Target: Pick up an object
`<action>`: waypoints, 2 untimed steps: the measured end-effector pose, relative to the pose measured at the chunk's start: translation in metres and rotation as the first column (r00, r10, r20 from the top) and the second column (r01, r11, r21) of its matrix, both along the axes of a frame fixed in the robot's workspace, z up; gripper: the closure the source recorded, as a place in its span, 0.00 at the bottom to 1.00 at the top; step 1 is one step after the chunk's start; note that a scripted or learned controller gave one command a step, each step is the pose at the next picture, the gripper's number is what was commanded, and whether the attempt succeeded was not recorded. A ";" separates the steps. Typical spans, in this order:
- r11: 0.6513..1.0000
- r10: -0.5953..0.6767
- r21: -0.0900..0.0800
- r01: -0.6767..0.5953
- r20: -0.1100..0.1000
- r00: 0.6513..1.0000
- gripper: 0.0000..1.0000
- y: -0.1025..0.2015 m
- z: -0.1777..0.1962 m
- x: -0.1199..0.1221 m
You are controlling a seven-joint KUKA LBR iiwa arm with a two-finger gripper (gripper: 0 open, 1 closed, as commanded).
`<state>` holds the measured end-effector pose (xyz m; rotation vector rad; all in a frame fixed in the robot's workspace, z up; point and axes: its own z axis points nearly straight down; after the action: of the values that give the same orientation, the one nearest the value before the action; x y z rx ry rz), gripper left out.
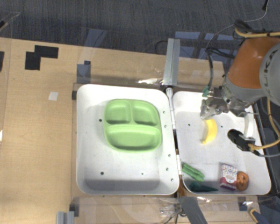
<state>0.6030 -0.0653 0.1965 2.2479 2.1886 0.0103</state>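
A yellow banana lies upright in the middle of the right bin. My gripper hangs just above the banana's upper end, with the grey and orange arm behind it to the right. Nothing shows between the gripper and the banana. Along the right bin's front lie a green pod-shaped toy, a dark green flat item, a small purple and white carton and a reddish-brown round fruit.
The left bin holds a light green divided plate. A metal divider post stands between the bins at the back. Bare white floor lies in the right bin left of the banana.
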 end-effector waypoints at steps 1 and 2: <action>1.000 0.000 0.000 0.000 0.000 1.000 0.00 0.000 0.000 0.000; 0.998 0.069 -0.004 -0.069 -0.003 0.998 0.00 -0.099 -0.012 0.013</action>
<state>0.6157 -0.1644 0.1840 2.1710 2.2641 0.0032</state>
